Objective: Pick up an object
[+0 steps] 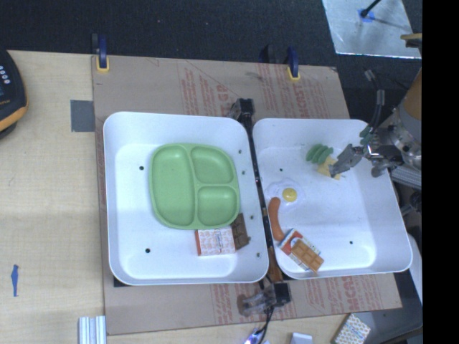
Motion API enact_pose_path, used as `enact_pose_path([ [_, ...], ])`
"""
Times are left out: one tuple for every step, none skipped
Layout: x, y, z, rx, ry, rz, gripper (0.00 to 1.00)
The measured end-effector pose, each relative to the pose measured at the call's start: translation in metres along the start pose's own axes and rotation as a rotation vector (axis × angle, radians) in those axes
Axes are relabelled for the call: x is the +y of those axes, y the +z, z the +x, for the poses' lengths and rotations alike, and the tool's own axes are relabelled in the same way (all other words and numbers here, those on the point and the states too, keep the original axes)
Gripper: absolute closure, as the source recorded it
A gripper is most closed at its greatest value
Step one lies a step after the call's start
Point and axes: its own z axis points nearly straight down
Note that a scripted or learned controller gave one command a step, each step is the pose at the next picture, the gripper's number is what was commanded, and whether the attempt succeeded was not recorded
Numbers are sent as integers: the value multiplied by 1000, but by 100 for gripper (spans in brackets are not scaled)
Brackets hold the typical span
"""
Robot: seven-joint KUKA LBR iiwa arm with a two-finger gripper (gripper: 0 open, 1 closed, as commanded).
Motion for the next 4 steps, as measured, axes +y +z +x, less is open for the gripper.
enact_pose_path([
  [67,90,-7,-3,-6,-2,0],
  [115,147,-19,-3,-5,-3,0],
  [114,151,-30,-2,1,-3,0],
  [114,152,13,0,-4,1,0],
])
